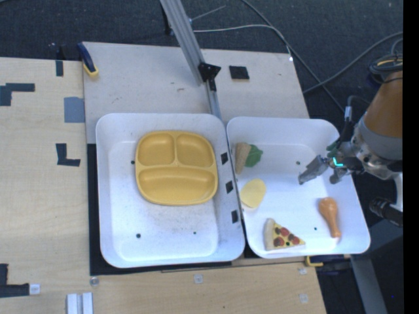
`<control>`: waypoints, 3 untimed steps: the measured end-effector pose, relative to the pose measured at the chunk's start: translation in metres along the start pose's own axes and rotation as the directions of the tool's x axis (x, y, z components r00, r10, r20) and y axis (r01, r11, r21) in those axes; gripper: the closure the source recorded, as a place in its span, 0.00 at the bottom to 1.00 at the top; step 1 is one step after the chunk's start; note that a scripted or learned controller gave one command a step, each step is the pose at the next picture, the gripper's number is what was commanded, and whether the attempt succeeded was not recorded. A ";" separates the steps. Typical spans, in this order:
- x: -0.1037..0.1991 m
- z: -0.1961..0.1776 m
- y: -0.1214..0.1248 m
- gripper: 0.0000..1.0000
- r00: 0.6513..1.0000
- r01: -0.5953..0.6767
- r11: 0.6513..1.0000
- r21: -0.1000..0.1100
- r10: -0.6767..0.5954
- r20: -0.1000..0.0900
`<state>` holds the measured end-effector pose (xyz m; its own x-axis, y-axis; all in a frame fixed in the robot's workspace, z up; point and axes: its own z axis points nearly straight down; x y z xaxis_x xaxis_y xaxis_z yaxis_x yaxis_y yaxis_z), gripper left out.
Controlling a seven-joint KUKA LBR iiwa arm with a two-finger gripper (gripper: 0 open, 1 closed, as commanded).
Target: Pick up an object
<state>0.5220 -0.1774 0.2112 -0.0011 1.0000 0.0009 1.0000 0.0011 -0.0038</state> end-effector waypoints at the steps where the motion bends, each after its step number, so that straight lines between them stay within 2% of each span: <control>1: 0.000 -0.001 0.001 0.00 1.000 0.000 1.000 -0.002 0.000 0.001; 3: -0.003 0.102 -0.015 0.00 1.000 -0.001 1.000 0.004 0.001 -0.001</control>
